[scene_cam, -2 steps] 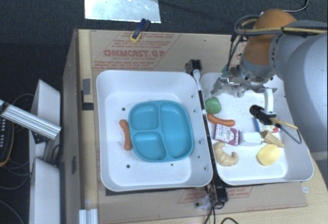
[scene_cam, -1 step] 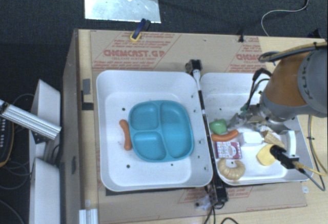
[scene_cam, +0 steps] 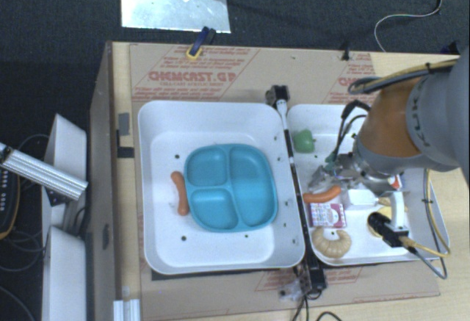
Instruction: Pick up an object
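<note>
- Where the arm (scene_cam: 411, 125) reaches in from the right, its grey body and orange band hang over the right bin (scene_cam: 316, 115), and the gripper (scene_cam: 339, 174) sits low above that bin's middle.
- Whether the gripper is open or closed cannot be told; the wrist and cables blur its tip, and nothing can be seen held in it.
- An orange sausage (scene_cam: 323, 195) lies just below and slightly left of the gripper, very near it; whether they touch is unclear.
- A pink-and-white packet (scene_cam: 327, 215) lies directly under the sausage, and a pale ring-shaped doughnut (scene_cam: 332, 242) sits below that, near the bin's front edge.
- A small green object (scene_cam: 303, 140) rests in the upper left of the right bin, apart from the gripper.
- In the left bin (scene_cam: 158, 125) a blue divided plate (scene_cam: 230, 186) lies in the centre, with a second orange sausage (scene_cam: 179, 193) just beside its left edge.
- Both bins stand side by side on the counter (scene_cam: 220, 70).
</note>
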